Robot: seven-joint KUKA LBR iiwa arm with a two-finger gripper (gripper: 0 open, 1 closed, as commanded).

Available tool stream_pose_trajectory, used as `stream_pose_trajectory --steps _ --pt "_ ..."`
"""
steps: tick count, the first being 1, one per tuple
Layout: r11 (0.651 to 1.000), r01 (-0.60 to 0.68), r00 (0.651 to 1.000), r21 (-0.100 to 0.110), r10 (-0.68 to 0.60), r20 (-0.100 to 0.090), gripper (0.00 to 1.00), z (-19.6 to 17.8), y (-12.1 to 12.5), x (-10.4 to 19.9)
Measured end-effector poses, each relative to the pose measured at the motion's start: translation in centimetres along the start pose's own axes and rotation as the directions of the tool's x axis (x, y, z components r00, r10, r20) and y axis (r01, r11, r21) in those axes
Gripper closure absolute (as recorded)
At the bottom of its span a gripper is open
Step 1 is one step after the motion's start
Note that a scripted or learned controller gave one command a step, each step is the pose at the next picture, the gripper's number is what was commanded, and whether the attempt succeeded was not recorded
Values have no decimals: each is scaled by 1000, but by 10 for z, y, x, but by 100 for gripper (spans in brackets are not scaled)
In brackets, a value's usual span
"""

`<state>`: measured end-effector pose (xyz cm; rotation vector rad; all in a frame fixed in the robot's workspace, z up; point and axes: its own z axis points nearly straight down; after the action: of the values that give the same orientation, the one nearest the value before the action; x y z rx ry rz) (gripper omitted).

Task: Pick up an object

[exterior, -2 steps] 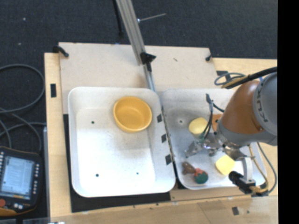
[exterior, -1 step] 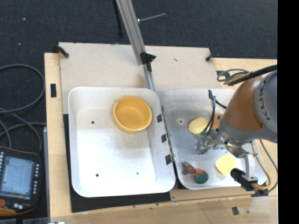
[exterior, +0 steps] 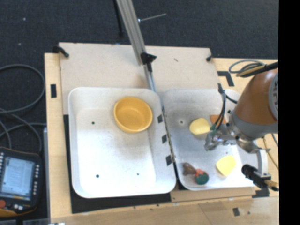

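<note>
Two shallow white bins: left bin (exterior: 84, 172) holds a round yellow plastic bowl (exterior: 133, 114). Grey-orange arm's gripper (exterior: 213, 142) hangs low in right bin (exterior: 183, 102), just beside pale yellow rounded lump (exterior: 199, 126); opening: cannot tell. Yellow wedge-shaped block (exterior: 225, 165) and small brown-red-green toy (exterior: 197, 174) lie nearer the front.

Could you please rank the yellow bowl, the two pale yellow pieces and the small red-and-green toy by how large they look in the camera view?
1. yellow bowl
2. the two pale yellow pieces, too alike to rank
3. red-and-green toy
</note>
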<state>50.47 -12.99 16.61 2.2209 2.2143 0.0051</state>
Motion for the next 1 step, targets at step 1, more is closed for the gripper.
stream_pose_trajectory --steps 1 --pt "1000 6 1000 -3 -6 1 100 -61 -4 -5"
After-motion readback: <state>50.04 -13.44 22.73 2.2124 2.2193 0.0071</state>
